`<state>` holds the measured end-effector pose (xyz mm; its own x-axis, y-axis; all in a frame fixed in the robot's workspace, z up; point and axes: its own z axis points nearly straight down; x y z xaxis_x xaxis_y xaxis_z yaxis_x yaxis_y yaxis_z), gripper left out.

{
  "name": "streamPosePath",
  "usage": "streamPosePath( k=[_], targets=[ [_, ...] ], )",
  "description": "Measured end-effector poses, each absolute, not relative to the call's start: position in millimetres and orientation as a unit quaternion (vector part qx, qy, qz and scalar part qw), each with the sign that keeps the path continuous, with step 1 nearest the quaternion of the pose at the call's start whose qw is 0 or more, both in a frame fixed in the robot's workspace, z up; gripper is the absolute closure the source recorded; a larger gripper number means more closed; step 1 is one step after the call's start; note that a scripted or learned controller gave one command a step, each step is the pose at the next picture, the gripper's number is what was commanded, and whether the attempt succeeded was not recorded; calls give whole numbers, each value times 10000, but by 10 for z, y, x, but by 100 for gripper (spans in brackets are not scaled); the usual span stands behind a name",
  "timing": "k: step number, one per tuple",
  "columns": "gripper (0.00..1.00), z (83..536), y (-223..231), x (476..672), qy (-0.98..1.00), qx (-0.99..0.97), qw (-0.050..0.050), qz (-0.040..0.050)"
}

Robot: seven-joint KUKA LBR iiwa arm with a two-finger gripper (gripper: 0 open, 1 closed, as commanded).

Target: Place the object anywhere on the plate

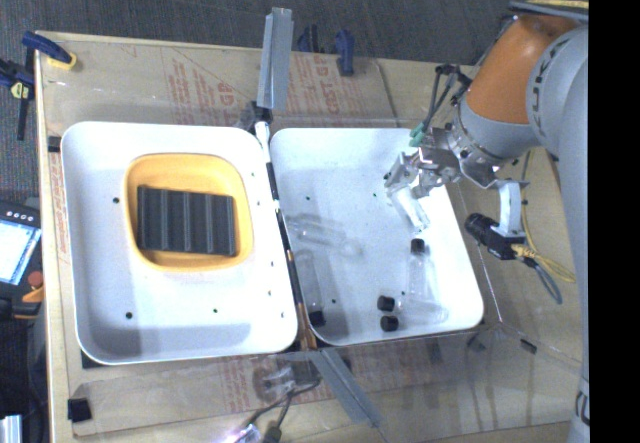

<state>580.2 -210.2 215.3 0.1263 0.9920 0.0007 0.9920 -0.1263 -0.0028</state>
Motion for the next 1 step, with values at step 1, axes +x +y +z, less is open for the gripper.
streamPosePath(
  k=[1],
  targets=[
    [100, 2259, -1329, 5753, -7450, -6671, 29, 16]
  ],
)
